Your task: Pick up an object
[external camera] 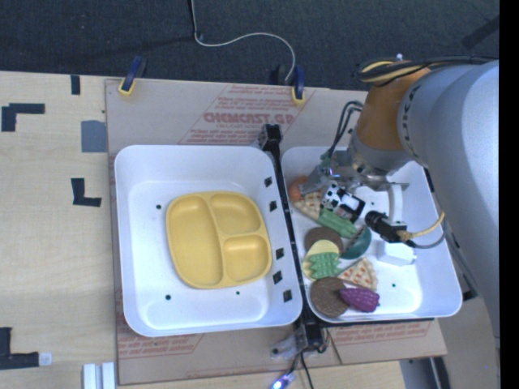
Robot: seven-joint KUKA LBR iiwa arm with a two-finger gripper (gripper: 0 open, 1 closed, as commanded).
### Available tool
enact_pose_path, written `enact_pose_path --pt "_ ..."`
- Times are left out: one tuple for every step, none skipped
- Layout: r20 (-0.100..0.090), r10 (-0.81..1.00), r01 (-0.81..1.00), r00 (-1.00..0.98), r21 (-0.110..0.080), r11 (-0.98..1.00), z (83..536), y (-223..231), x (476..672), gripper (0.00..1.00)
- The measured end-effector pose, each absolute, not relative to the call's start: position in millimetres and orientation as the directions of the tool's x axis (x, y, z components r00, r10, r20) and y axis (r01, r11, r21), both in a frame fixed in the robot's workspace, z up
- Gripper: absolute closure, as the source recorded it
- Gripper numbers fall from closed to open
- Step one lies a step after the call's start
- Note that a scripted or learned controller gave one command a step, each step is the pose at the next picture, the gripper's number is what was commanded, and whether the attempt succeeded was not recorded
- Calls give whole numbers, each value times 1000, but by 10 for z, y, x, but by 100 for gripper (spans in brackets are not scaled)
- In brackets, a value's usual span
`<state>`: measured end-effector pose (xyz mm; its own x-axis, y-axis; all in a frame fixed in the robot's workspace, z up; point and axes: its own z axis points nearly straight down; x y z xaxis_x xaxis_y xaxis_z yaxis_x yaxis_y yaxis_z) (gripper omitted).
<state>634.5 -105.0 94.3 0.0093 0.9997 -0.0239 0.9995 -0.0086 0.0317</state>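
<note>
Hovering over the toy food (340, 258), the gripper (339, 201) hides its state; cardboard (243, 120) reads "CHEMCAST GP".

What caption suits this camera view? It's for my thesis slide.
KUKA arm's claw lowered among toy food in the right bin; yellow divided plate sits in the left bin.

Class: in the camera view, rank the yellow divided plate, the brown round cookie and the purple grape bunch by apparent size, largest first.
1. yellow divided plate, by far the largest.
2. brown round cookie.
3. purple grape bunch, slightly smaller than the cookie, which it partly overlaps.
</note>
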Motion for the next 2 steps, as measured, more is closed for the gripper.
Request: enact_pose_path --pt "-6 1000 1000 3 20 -3 1029 -973 6348 100" --pt "0 1000 1000 -4 8 4 2440 -685 5723 100"
